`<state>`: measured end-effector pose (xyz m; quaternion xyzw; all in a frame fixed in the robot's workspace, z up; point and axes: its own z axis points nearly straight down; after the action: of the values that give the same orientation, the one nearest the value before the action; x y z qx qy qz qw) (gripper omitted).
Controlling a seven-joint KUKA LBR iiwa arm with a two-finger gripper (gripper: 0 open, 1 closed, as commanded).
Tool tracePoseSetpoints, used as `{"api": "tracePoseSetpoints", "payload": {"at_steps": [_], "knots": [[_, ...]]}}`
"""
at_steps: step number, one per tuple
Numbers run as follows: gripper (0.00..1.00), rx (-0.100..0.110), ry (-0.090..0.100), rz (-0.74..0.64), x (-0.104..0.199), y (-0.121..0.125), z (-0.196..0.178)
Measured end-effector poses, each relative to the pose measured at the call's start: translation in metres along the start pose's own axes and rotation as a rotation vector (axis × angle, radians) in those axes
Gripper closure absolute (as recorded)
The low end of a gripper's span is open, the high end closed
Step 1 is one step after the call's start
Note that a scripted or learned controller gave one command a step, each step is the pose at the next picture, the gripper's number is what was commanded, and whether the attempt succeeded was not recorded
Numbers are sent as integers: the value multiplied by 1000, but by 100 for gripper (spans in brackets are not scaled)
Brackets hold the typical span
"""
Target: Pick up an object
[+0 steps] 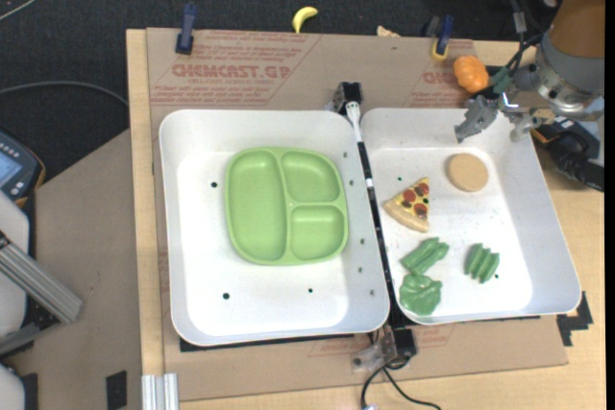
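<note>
The round tan cookie-shaped disc (pixel 468 173) lies flat in the right white bin (pixel 538 235), just below the tool (pixel 492 118). It looks light, stiff and smooth; pinch across its rim. The tool's fingers look spread, pinching nothing.

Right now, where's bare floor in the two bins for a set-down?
Left bin: a bare strip rings the green divided tray, widest along the near edge. Right bin: bare along the right wall and the far-left corner. Crowded: its near-left, with the pizza slice, three green pieces and the tan disc under the tool.
</note>
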<state>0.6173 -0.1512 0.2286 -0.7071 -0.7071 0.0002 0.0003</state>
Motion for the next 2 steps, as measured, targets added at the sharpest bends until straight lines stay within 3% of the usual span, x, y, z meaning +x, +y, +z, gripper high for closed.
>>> {"api": "tracePoseSetpoints", "payload": {"at_steps": [1,2], "knots": [[0,8,2,2,0,-41,151],[0,10,5,1,43,-139,145]]}}
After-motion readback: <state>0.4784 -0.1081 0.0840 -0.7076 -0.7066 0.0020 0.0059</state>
